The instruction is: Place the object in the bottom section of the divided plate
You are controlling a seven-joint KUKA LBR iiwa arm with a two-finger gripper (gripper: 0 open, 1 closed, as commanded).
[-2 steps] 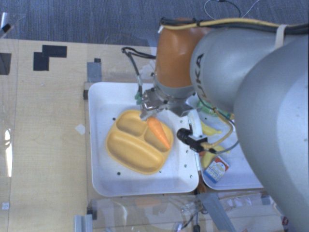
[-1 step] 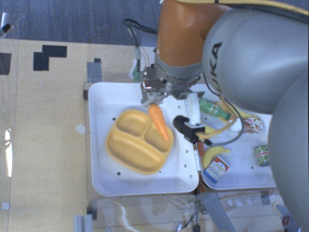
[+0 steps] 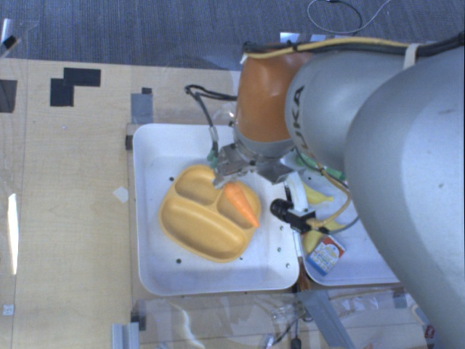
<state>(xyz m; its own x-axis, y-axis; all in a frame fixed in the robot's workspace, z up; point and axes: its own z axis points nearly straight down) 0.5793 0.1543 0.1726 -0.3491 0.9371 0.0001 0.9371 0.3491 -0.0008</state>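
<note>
A yellow divided plate (image 3: 190, 221) lies in the left white bin (image 3: 156, 267). Its long bottom section faces the lower left, and two smaller sections sit along its upper right side. An orange carrot (image 3: 242, 203) lies in the right small section, tip pointing down and to the right. My gripper (image 3: 227, 167) hangs over the plate's upper edge, just above the carrot's thick end. The wrist hides its fingertips.
The right white bin (image 3: 349, 271) holds a yellow banana-like thing (image 3: 317, 194) and a small colourful packet (image 3: 325, 254). My grey arm covers most of that bin. The wooden bench (image 3: 65, 217) spreads out to the left.
</note>
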